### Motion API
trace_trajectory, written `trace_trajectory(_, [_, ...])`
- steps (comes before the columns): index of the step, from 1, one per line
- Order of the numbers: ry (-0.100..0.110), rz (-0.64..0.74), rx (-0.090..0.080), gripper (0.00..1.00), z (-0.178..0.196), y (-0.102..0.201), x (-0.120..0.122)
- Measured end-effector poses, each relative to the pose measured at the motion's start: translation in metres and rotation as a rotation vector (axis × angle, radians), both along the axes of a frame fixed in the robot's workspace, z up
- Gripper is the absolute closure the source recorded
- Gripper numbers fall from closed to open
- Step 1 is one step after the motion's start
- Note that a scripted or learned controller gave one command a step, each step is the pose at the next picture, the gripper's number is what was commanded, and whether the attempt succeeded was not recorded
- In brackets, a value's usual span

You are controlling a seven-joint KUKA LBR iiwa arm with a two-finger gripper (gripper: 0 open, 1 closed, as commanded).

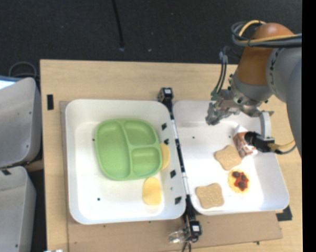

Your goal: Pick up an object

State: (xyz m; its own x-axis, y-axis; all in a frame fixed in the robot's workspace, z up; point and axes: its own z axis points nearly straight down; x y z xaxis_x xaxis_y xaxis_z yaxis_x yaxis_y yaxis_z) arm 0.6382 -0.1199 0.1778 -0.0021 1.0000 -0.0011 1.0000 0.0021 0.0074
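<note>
The right bin (200, 135) holds a slice of toast (227, 157), a second toast slice (209, 195), a small round pastry with red topping (239, 181) and a reddish wrapped item (245, 143) by the right wall. My gripper (216, 113) hangs over the bin's upper part, up and left of the wrapped item, with nothing seen between its fingers. The arm (260, 56) comes in from the upper right.
The left bin (76, 140) holds a green divided plate (128, 148), with a yellow piece (165, 155) tucked at its right edge and a yellow oval (151, 190) below it. A black clip (165, 94) sits at the top of the divider between the bins.
</note>
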Motion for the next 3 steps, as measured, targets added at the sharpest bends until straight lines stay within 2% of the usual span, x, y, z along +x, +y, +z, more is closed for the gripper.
trace_trajectory(1, [-0.001, 0.001, -0.001, 1.00, 0.059, -0.010, 0.007])
trace_trajectory(2, [0.003, 0.001, 0.000, 1.00, 0.089, -0.011, 0.008])
trace_trajectory(3, [0.007, 0.003, 0.001, 1.00, 0.076, 0.041, 0.005])
